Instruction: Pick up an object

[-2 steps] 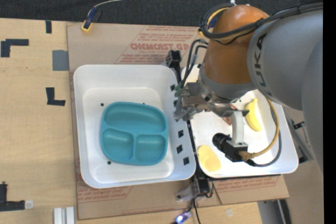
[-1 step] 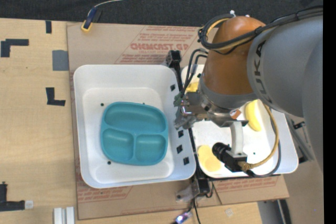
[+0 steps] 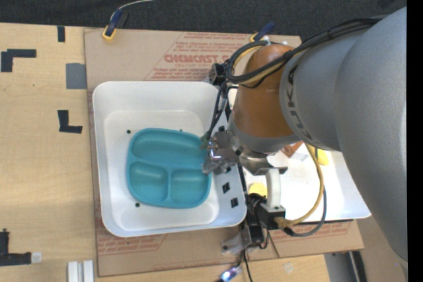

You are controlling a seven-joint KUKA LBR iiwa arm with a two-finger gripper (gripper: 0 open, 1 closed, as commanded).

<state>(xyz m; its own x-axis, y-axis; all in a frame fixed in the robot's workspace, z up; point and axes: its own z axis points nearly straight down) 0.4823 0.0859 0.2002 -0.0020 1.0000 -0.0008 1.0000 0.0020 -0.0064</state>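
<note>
A teal divided plate [image 3: 166, 167] with three compartments lies flat in the left white bin [image 3: 112, 109]. My gripper [image 3: 213, 156] hangs over the plate's right edge, near the wall between the two bins. The wrist and its orange band [image 3: 261, 99] cover the gripper from above. Small bits of yellow [image 3: 322, 156] and orange show in the right bin beside the arm, too hidden to name.
The right white bin [image 3: 344, 198] is mostly covered by the grey arm [image 3: 357, 96]. Both bins rest on a brown cardboard sheet [image 3: 152, 56]. Cables [image 3: 310, 208] loop off the wrist toward the front edge. A cable with a yellow clip [image 3: 110, 28] lies at the back.
</note>
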